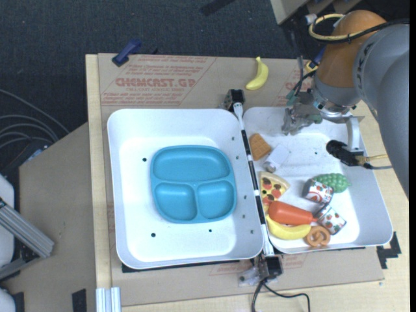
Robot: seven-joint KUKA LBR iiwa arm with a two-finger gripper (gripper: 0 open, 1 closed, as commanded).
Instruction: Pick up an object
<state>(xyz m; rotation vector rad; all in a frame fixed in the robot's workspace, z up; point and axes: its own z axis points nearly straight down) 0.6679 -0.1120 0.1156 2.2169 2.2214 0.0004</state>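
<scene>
My gripper [294, 123] hangs over the far left part of the right bin [370, 200], above bare white floor, with nothing seen in it. Near it lie a brown bread piece [260, 147] and a pale flat scrap [279, 156]. Further toward the front are a pizza slice [273, 186], a red carrot-like piece [290, 212], a yellow banana [288, 230], a pretzel ring [318, 237], two small cans [318, 191] [333, 220] and a green bunch [333, 181].
The left bin [130, 148] holds a blue divided plate [192, 182]. A second yellow banana [258, 75] lies on the bench behind the bins. A blue clip-like object [125, 52] sits at the bench's far left corner. The grey arm [383, 64] enters from the right.
</scene>
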